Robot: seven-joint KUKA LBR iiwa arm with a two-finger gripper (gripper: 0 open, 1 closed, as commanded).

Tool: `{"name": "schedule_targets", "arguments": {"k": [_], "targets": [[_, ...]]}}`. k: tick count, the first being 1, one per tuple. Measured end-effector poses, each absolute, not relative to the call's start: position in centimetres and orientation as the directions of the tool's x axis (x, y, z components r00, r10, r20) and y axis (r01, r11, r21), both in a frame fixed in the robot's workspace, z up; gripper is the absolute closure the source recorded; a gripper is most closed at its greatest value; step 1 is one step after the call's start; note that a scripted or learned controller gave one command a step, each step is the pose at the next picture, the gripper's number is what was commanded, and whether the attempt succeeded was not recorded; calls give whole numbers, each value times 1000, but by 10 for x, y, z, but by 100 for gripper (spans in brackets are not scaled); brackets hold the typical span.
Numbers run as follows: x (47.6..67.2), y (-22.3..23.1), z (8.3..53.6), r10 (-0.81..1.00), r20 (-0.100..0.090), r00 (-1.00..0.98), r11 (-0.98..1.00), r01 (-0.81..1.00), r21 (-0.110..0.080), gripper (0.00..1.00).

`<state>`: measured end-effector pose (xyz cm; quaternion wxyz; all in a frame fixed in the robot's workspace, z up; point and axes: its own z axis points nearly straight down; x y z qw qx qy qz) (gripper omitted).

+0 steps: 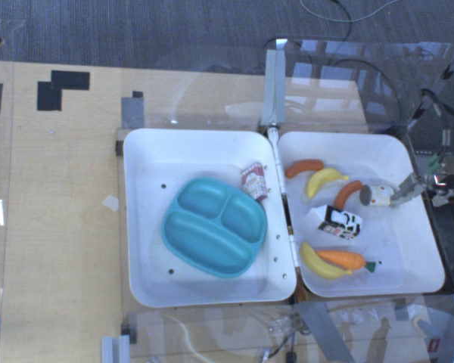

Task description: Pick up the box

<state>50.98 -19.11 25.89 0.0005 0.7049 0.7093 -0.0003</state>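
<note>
The box (340,222) is a small white carton with black print. It lies flat and a little turned near the middle of the right bin (424,274), well apart from every wall. I judge it to be light and probably made of thin card, so it should be stiff enough along its edges but may dent if it is pressed hard on the wide face. Its surface looks smooth and perhaps slippery. The safest hold seems to be across the two long sides, from above, where there is free floor on both sides. Around it in the same bin there are an orange sausage (348,193) just above it, a banana (323,180) and a second sausage (304,168) further up, and below it another banana (318,262) with a carrot (343,259) resting on it. The gripper (397,193) comes in low from the right, near the box but not touching it. A small pale piece is at its tip, and whether the gripper is open or closed I cannot tell. The left bin (140,278) holds a blue divided plate (214,227) and a small red and white packet (253,181) near the shared wall.
</note>
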Motion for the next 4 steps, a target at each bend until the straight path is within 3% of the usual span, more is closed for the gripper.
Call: {"name": "schedule_targets", "arguments": {"k": [1, 2, 3, 4], "targets": [[540, -206, 183, 1000, 0, -23, 23, 1000, -1, 0], [601, -204, 106, 1000, -1, 22, -22, 1000, 1, 0], [591, -195, 97, 1000, -15, -2, 2, 1000, 31, 0], [666, -134, 85, 999, -2, 52, -52, 998, -17, 0]]}}
